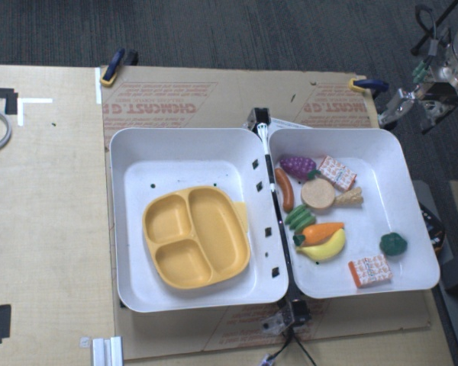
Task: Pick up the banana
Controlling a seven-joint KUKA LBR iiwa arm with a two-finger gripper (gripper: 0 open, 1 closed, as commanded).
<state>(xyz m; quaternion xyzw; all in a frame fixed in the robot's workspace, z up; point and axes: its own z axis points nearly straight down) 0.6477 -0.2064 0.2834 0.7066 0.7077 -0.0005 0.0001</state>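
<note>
Banana (326, 247) lies in the right bin (412, 204), toward its front-left corner, touching the carrot (322, 232) resting just behind it. Green veg (300, 218) sits just beyond the carrot, near the bin's left wall; a sausage (284, 189), grapes (298, 165) and a round disc (317, 194) crowd the rear-left. Left bin holds a yellow tray (195, 236). Gripper (433, 90) hangs off past the right bin's rear-right corner, well apart from the banana; open or closed, cannot tell. Step looks like pre-approach. Next move likely needs travel to the front-left, then descent clear of the carrot.
</note>
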